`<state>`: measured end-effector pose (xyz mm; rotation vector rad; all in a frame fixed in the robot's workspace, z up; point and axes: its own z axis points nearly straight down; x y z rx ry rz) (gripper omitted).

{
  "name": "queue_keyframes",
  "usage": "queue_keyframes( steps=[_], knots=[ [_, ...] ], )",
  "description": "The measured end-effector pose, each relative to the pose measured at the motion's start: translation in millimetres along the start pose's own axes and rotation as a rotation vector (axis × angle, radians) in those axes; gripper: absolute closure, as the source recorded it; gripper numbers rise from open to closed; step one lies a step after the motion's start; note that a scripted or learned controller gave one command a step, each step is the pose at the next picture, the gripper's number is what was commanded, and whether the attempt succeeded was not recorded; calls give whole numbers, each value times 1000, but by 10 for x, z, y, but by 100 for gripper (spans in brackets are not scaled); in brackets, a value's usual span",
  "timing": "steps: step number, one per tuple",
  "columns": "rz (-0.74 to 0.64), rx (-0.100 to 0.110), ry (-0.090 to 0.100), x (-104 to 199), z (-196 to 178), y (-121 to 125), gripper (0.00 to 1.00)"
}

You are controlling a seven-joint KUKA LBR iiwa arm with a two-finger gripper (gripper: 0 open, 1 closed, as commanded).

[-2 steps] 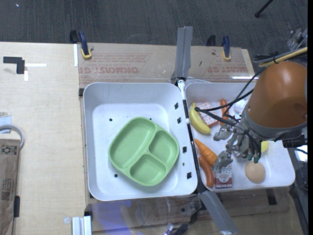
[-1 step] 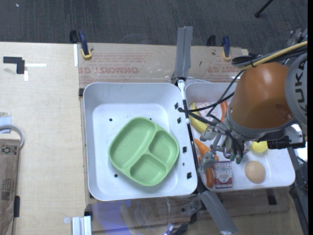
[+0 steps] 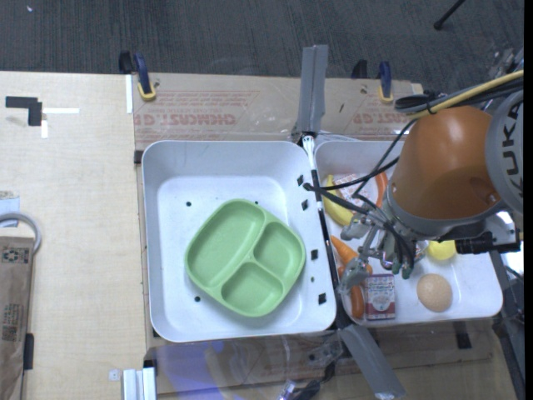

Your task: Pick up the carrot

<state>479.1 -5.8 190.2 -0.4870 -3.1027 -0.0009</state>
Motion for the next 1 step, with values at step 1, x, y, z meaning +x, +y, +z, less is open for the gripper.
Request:
queue_keyframes(
  steps=[1],
  knots=[
    [-554,-1,-1,-230,-4,-114,0]
  ],
)
